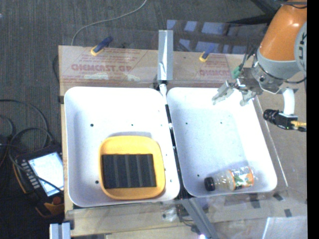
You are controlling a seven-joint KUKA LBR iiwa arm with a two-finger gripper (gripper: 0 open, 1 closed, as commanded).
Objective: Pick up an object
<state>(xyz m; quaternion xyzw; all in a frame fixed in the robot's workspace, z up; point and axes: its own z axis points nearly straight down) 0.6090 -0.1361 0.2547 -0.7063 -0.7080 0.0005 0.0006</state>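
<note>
Clear plastic bottle point(231, 179) lies beside rounded yellow tray point(132, 167).

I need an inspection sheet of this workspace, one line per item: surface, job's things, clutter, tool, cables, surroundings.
Surface: bench with brown board, bearing left bin and right bin side by side.
Job's things: yellow tray with dark slatted insert in the left bin, near its front; small bottle with dark cap lying on its side in the right bin's front corner.
Clutter: two clamps with yellow and blue handles on the board's far edge.
Tool: tool open, over the right bin's far edge, holding nothing.
Cables: thin cable on the floor behind; dark cables at left.
Surroundings: dark carpet; handheld screen device on the floor at left.
</note>
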